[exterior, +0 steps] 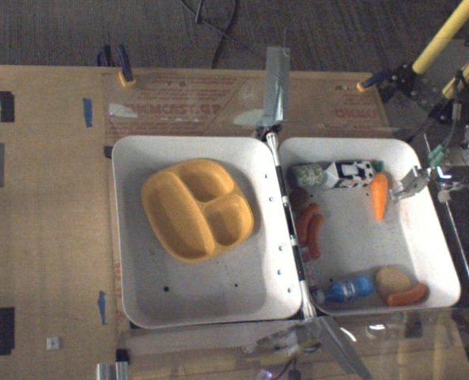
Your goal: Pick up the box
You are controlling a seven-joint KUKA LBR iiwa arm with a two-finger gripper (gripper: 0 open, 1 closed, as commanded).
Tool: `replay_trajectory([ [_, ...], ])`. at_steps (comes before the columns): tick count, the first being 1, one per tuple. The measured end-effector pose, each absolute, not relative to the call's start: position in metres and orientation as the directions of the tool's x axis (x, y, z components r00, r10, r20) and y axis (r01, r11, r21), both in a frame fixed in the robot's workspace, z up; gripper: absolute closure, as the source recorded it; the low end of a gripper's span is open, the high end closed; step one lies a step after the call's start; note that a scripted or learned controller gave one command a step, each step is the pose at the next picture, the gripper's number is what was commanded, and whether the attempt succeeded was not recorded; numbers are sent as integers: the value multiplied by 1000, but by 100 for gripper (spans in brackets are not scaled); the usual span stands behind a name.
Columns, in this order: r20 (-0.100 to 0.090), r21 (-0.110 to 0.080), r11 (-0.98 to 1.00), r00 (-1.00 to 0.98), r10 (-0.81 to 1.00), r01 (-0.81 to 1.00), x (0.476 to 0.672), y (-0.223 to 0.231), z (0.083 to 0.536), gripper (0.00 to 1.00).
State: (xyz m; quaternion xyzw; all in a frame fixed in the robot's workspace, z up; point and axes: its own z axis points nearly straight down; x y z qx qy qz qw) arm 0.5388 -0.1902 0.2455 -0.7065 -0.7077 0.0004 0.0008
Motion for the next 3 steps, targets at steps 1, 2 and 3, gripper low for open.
replay_trajectory([
  [1, 1, -2, -253, 253, 967, 967, 479, -169, 154, 0],
  [2, 1, 4, -413, 413, 911, 911, 483, -134, 87, 0],
  [3, 1, 3, -445, 445, 895, 895, 552, -138, 87, 0],
])
